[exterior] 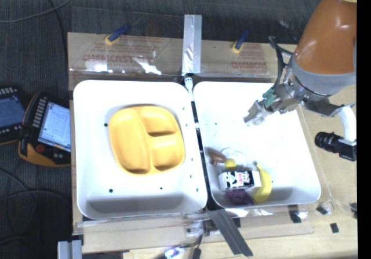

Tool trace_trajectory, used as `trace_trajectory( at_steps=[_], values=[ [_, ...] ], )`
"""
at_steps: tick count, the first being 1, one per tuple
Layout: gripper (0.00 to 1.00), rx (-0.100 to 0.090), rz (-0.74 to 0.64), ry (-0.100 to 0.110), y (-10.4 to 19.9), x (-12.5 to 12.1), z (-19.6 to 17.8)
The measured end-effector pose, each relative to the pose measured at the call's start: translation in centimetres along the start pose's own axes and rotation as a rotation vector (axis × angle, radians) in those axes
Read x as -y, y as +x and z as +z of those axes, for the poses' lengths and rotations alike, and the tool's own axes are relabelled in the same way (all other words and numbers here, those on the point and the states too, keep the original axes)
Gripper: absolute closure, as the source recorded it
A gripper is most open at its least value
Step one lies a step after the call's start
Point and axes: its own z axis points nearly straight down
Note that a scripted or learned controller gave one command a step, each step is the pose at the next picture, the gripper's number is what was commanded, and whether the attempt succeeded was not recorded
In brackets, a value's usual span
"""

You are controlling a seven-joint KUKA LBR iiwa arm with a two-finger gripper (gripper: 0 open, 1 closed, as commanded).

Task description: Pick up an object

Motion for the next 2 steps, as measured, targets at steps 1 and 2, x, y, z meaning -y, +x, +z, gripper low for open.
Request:
trace_trajectory(
  at_steps=[1,2],
  values=[
    [1.0,-0.002,0.117,0.004,0.7,3.0,6.0],
    [1.0,-0.005,0.114,0.005,2.7,2.5,13.1]
  ],
)
